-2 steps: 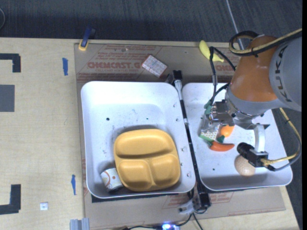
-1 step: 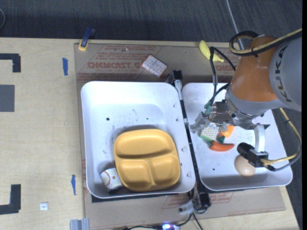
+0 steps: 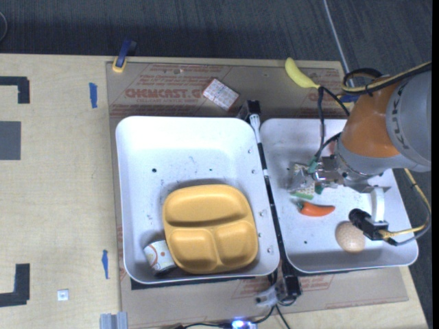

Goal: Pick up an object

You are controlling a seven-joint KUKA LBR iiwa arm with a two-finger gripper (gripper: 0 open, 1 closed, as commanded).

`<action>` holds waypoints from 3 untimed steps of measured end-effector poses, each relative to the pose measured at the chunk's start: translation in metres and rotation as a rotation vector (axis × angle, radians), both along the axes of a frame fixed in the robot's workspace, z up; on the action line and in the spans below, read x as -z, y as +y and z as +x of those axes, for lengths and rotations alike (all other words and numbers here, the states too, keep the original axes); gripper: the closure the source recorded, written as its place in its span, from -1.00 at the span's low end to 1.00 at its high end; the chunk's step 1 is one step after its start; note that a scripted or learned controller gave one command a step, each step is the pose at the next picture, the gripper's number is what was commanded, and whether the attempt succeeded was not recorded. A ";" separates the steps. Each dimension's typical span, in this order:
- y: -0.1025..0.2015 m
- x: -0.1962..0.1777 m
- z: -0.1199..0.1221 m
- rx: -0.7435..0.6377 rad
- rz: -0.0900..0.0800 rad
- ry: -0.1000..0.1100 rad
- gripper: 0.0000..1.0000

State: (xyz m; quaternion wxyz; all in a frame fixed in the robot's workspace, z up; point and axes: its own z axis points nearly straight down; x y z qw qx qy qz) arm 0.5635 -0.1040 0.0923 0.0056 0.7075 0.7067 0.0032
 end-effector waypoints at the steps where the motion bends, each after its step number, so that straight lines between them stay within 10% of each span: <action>1: 0.002 -0.010 0.001 0.000 0.003 -0.004 1.00; 2: 0.002 -0.010 0.001 0.000 0.002 -0.003 -1.00; 3: 0.009 0.007 -0.049 -0.001 0.003 0.010 -1.00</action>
